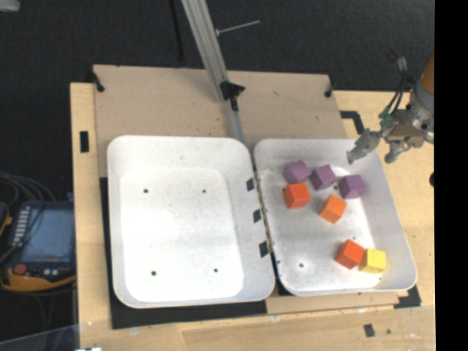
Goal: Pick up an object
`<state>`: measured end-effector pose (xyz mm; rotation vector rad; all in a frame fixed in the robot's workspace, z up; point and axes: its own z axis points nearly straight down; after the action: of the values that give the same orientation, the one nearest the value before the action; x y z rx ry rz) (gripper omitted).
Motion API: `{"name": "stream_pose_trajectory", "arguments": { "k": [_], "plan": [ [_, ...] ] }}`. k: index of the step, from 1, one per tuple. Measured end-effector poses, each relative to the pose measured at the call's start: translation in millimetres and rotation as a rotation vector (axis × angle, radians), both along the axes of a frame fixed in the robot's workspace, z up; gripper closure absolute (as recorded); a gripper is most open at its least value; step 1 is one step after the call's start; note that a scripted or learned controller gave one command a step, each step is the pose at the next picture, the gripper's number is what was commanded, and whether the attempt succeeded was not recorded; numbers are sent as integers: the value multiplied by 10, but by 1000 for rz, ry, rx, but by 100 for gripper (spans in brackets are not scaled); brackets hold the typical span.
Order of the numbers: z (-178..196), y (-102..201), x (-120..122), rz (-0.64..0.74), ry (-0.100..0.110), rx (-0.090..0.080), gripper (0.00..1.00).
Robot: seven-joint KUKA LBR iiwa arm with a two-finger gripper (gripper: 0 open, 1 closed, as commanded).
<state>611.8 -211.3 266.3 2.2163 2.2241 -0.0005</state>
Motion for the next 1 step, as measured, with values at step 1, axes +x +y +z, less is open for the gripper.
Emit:
{"name": "stream_pose_trajectory", "arguments": {
  "k": [1],
  "plan": [
    [1, -6, -2, 1, 1, -2, 0]
  ]
}}
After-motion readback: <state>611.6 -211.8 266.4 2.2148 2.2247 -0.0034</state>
